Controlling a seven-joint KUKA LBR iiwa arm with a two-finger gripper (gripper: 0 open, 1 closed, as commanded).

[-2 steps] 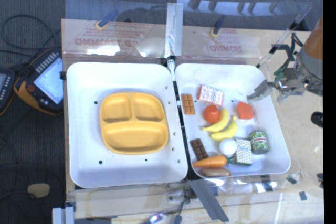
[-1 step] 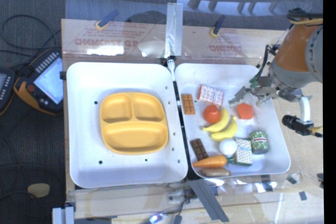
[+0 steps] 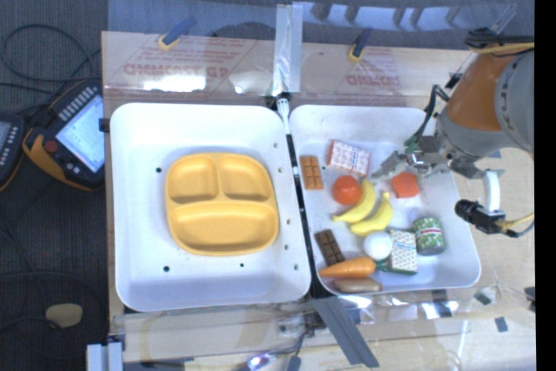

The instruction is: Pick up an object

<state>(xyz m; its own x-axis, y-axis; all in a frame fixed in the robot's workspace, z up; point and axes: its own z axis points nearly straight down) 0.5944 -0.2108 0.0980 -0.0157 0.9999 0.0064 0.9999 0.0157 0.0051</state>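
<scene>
The carrot (image 3: 352, 268) lies along the right bin's (image 3: 465, 274) near rim, a chocolate bar (image 3: 328, 246) just beside it. Behind them sit two bananas (image 3: 369, 211), a red tomato (image 3: 347, 188) and a green can (image 3: 428, 235). The gripper (image 3: 408, 161) hangs low over an orange-red block (image 3: 405, 184) (whether it is clenched or released I cannot tell). A yellow divided tray (image 3: 222, 202) rests in the left bin (image 3: 130, 213).

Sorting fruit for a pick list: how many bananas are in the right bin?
2: one banana beside the tomato, the other banana just below it, touching. None seem hidden.
</scene>
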